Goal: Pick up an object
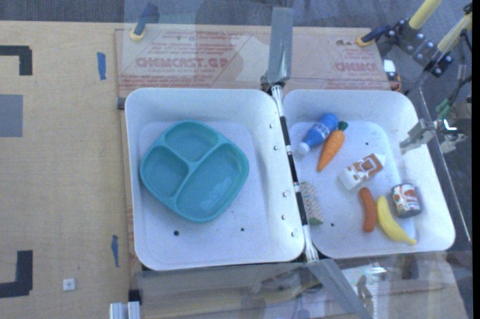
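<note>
Yellow plastic banana point(394, 222) laid near the front of the right white bin point(433, 236), red sausage point(367, 209) touching it, orange carrot point(331, 146) behind, metal gripper point(424, 134) at the bin's right rim, grip state cannot be told.

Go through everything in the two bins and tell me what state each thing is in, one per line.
Teal three-compartment plate: flat in left white bin, nothing on it.
Blue plastic bottle: lying down in right white bin, white cap on.
Orange toy carrot: lying beside the bottle.
Small white carton: on its side.
Red-orange sausage: lying flat.
Yellow banana: lying by the sausage.
Small dark can: tipped over, against the banana.
</note>
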### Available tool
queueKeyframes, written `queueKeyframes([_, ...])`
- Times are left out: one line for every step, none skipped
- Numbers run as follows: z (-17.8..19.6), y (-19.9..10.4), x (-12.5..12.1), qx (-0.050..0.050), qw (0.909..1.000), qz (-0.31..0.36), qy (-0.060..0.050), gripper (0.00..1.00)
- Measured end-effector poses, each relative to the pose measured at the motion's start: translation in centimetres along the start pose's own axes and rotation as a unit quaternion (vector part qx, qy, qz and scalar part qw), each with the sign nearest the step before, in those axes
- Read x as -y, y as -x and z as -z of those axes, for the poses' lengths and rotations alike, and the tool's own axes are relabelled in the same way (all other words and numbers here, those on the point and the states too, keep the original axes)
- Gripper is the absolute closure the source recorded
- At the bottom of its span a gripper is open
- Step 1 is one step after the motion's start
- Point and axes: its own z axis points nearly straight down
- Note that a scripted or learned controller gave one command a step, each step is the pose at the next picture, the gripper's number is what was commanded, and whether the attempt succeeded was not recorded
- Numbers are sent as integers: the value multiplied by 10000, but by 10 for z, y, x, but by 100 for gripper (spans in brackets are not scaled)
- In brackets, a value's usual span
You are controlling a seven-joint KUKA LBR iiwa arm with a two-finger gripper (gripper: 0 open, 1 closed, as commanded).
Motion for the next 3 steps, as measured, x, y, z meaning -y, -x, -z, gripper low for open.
queueKeyframes([-143, 2, 26, -32, 9997, 220, 31, 0])
queueKeyframes([-151, 0, 45, -30, 9998, 198, 93, 0])
queueKeyframes([-143, 2, 46, -25, 9998, 173, 82, 100])
